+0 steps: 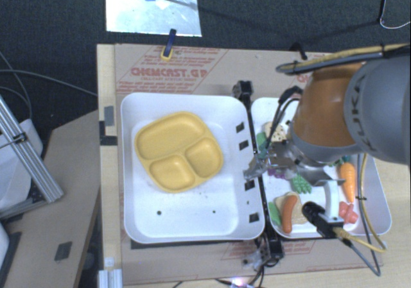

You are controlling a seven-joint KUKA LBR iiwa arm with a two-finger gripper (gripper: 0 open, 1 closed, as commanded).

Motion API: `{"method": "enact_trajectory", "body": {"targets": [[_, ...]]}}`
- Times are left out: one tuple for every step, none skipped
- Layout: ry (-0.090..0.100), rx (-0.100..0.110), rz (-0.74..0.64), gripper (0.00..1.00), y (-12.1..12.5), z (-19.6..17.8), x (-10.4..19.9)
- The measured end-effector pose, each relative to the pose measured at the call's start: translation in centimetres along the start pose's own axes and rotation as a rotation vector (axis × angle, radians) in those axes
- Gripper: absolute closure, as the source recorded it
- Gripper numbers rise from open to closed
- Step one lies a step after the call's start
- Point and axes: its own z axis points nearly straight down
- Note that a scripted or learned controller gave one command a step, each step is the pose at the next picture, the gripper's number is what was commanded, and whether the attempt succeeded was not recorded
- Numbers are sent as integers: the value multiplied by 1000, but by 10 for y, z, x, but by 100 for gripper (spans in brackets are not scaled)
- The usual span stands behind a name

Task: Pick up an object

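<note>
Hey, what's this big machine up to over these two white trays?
A grey and orange robot arm is reaching in over the right-hand bin, which holds toy food: a carrot, a hot dog and some green pieces. Its job is to pick one up. Its lower end hangs low over the toys, but nothing looks lifted. The left bin holds a yellow divided plate, sitting untouched.

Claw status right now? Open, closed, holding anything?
Claw: cannot be told. It sits low over the right bin, near the divider, with the arm's wrist covering it from above.
</note>
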Motion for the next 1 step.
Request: {"method": "enact_trajectory", "body": {"targets": [[-2, -2, 5, 0, 0, 29, -52]]}}
